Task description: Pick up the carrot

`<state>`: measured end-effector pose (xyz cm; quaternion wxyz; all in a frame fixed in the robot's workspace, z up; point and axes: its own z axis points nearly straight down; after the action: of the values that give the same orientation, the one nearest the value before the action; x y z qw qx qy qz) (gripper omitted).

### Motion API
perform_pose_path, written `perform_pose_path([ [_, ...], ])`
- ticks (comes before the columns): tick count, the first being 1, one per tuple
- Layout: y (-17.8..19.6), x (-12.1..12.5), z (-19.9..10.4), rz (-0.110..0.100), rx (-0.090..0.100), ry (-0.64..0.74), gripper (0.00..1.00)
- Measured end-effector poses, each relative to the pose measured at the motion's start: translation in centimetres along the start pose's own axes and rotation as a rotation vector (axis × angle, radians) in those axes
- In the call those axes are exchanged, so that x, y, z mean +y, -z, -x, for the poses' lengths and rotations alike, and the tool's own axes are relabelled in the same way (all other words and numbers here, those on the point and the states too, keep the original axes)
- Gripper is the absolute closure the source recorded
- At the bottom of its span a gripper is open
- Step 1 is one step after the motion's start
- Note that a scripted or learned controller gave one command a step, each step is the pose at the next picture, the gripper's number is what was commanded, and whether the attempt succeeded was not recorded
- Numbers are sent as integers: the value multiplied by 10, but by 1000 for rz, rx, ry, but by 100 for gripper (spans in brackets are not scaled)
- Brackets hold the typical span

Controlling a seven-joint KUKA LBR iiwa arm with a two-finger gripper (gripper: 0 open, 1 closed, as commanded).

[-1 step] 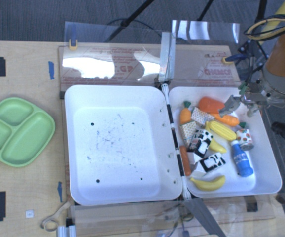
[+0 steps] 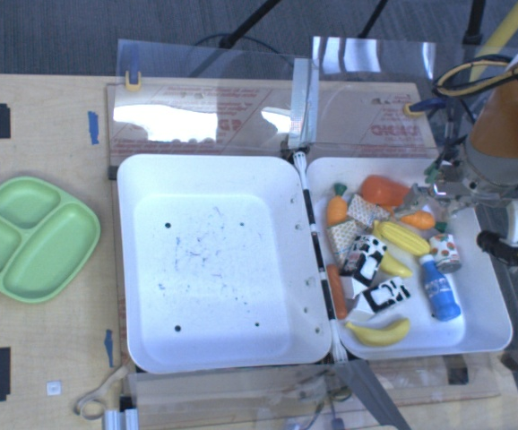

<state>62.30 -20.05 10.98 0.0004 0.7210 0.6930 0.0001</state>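
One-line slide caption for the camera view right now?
Gripper hovers over the right bin crowded with toys, near the carrot; left bin beside it.

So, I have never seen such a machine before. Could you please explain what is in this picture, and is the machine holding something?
This is one picture, taken by a fixed camera above a wooden bench, looking down at a slant. The grey arm with the orange band reaches in from the right; it is a robot arm. Its claw hangs over the right white bin, but I cannot tell whether it is open or holding anything. That bin contains toy food and small items: an orange carrot, a yellow corn cob, a banana, a blue bottle and others. Beside it is the left white bin. A green divided plate lies at the far left.
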Motion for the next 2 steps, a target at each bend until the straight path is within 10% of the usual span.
perform_pose_path([
  [1,-23,2,-4,2,1,47,0],
  [2,-14,1,-5,-2,1,50,100],
])
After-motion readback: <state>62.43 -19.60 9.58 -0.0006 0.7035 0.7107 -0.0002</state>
